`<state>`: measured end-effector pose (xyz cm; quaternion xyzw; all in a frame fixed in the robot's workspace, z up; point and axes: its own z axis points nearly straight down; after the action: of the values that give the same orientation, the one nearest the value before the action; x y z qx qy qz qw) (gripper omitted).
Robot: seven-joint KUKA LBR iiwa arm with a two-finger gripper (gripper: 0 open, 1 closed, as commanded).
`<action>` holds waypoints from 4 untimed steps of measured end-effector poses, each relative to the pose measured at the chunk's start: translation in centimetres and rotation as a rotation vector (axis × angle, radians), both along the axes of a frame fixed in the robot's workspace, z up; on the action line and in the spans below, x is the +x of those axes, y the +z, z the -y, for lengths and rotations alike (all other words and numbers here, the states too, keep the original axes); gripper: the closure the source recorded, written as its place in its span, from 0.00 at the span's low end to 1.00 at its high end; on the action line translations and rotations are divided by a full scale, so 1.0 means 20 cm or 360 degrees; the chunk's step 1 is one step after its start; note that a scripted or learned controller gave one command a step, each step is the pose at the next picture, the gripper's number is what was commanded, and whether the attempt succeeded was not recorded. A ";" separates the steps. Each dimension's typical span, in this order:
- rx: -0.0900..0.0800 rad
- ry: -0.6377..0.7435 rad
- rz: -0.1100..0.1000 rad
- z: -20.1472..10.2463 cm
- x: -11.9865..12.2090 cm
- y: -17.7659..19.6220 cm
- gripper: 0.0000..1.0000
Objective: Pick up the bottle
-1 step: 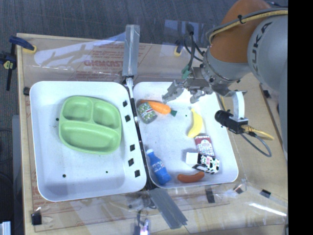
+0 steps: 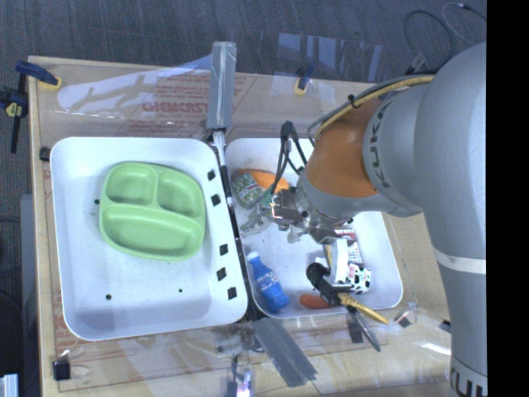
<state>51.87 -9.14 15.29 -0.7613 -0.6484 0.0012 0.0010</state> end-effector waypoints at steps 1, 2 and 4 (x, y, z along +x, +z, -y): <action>-0.0026 0.0229 0.0078 0.03 -0.04 -0.07 0.00; -0.0013 0.0011 0.0095 0.05 -0.07 -0.10 0.00; 0.0006 -0.0249 0.0129 0.03 -0.09 -0.13 0.00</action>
<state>50.00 -9.79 12.76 -0.8090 -0.5866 -0.0310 -0.0237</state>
